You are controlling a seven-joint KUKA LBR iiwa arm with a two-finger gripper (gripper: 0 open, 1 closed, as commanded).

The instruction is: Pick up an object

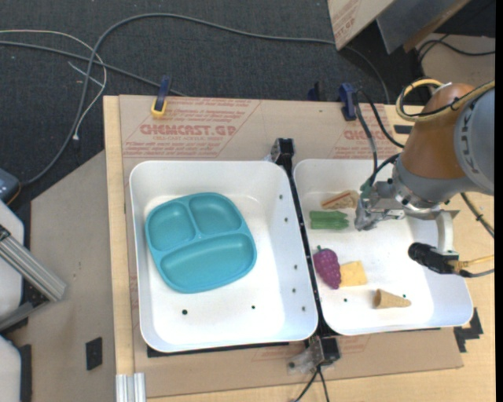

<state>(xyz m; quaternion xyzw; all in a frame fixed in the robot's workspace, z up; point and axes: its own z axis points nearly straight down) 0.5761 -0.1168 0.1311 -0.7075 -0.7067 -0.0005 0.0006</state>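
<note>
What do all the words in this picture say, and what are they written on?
"CHEMCAST GP", in red, repeated on the brown board under the bins; the first word is blurry, so that is my best reading.
Smaller red lines below it: too small to read.
Red print on the cardboard box at top: too blurred to read.

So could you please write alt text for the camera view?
The gripper hangs over the right bin, beside a green piece, with purple grapes and yellow pieces nearby. The left bin holds a teal divided plate.
</note>
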